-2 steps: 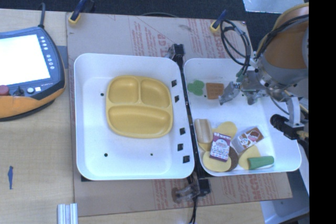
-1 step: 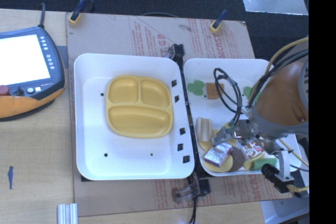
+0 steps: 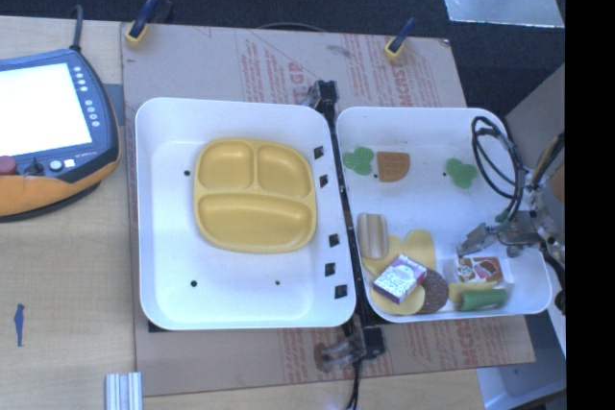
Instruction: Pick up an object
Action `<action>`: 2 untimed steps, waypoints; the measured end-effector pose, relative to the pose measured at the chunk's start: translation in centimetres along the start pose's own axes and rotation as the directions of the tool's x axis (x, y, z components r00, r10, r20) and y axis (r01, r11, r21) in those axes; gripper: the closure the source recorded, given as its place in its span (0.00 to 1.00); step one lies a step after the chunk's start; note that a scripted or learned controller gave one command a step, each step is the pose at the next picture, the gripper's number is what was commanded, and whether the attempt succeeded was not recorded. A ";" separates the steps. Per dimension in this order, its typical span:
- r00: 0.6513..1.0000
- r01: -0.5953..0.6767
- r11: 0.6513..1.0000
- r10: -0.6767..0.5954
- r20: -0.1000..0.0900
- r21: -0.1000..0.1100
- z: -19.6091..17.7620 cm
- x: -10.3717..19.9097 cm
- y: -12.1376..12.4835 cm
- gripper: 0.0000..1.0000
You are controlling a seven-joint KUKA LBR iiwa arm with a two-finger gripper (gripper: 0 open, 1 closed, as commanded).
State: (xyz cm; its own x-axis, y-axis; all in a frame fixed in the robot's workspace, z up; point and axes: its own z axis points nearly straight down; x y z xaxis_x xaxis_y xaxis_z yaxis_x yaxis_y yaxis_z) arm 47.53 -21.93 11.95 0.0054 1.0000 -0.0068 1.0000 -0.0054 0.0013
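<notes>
End effector (image 3: 488,241) blurred at right bin's (image 3: 432,118) edge, grip unclear

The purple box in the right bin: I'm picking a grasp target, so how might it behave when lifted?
The purple box looks small and probably light. It rests tilted on a yellow piece, so it may slide or tip if nudged. Its flat sides probably suit a two-finger pinch.

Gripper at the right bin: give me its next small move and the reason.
Probably a short descent. The gripper hangs at the right bin's right side, just above the small white-and-red packet, with nothing visibly between its fingers. That packet lies directly beneath it, closer than the purple box or the green pieces farther back.
</notes>
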 end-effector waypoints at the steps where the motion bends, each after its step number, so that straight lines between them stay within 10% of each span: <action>1: 1.000 0.017 1.000 -0.017 -0.007 -0.003 -3.4 5.9 6.1 0.00; 2: 1.000 0.012 1.000 -0.012 -0.010 0.007 2.9 10.0 3.0 0.00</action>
State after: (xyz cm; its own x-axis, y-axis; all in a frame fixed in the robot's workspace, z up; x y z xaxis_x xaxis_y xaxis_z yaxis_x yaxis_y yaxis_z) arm 50.62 -11.95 9.00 -0.0066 1.0000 0.0027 1.0000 0.0066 -0.0059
